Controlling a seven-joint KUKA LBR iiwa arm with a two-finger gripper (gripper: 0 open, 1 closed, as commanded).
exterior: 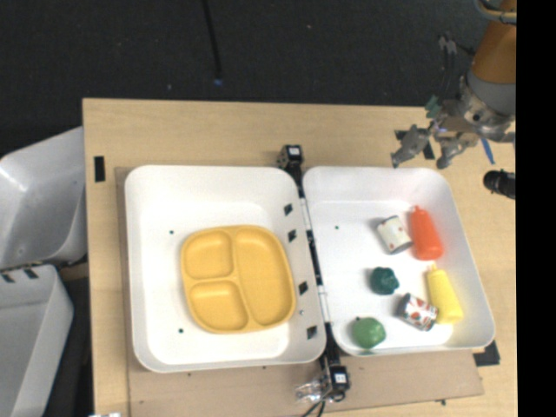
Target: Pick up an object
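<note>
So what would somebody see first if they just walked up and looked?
Probably the big yellow divided plate, alone in the left bin. Next, the cluster of small bright things in the right bin: an orange bottle and a yellow bottle near its right side, and a green ball by the front edge. The end effector hangs above the back right corner.

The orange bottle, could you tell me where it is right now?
The orange bottle lies in the right bin, near its far right side, beside a small white block and just above the yellow bottle.
</note>
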